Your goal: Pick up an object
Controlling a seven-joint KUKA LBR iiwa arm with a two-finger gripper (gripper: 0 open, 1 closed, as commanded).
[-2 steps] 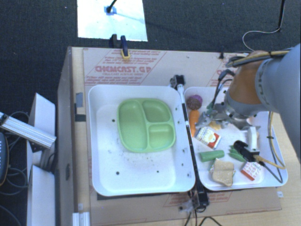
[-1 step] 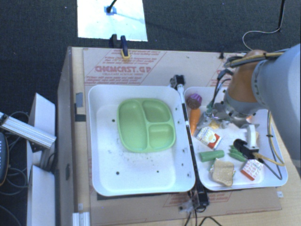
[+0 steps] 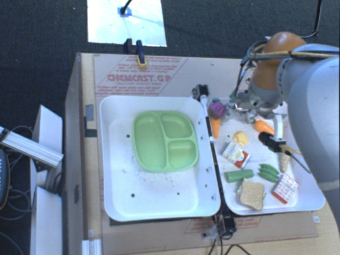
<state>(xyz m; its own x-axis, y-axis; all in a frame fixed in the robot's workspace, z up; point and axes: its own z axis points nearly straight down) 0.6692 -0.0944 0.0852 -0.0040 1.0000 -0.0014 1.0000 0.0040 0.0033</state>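
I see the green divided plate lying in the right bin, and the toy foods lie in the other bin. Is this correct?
Not quite. The camera view shows the green divided plate in the left bin, not the right one. The toy foods, such as the slice of bread and the carrot, lie in the other bin, the right bin.
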